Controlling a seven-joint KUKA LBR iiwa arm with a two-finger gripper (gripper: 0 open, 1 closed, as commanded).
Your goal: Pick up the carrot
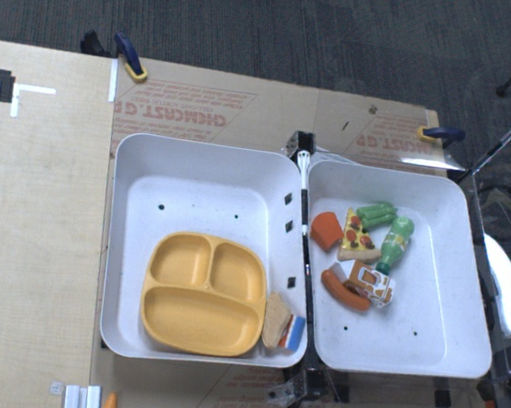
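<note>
Since the arm enters from the right, the tool, whose state I cannot tell, would have to cross the right bin leftward. Beyond the hot dog and the small carton, the stubby orange carrot lies near the bin's left wall, just beside the pizza slice. Its short long axis seems slanted far-left to near-right; which end is the tip is unclear.

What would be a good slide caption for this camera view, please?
Yellow divided plate in the left bin; orange carrot piece among toy foods in the right bin.
</note>
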